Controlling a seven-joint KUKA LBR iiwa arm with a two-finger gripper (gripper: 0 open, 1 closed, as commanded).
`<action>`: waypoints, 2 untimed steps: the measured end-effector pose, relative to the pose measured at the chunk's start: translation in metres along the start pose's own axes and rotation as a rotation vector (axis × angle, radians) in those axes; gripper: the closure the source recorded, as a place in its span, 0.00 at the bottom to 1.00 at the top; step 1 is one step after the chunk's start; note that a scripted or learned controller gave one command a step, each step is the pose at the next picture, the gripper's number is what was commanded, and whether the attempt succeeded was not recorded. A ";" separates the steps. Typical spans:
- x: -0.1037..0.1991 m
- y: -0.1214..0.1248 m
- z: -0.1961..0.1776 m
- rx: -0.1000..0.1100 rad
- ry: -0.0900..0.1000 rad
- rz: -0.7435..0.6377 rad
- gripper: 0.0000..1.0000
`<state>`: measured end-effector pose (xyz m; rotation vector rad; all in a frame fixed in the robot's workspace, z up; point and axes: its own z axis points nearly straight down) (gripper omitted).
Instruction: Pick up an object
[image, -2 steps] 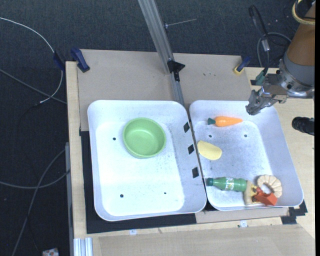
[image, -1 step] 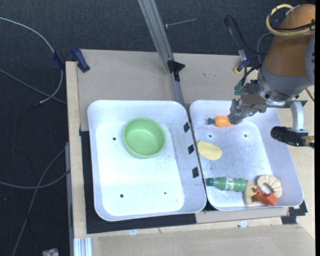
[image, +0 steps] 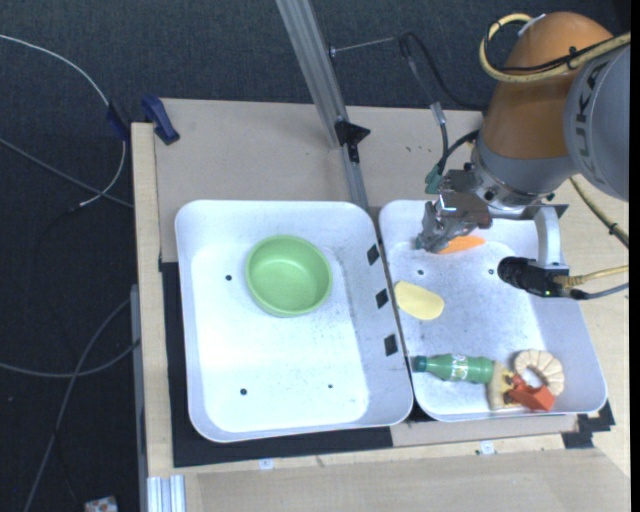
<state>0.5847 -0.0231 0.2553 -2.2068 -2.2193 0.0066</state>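
The gripper (image: 437, 238) sits low at the far end of the right bin (image: 560, 330), touching a flat orange piece (image: 464, 242) that pokes out beside it; whether the fingers clamp it I cannot tell. Nearer than the orange piece lie a pale yellow lump (image: 419, 300), a green bottle (image: 456, 368) and a tan ring toy (image: 530, 378).

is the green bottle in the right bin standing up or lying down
Lying down. The green bottle rests on its side on the right bin's floor, cap toward the divider between the bins, body pointing toward the toys at the corner.
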 end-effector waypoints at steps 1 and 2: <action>0.046 -0.006 0.004 0.002 0.000 0.000 1.00; 0.103 -0.029 0.007 0.004 -0.001 -0.001 1.00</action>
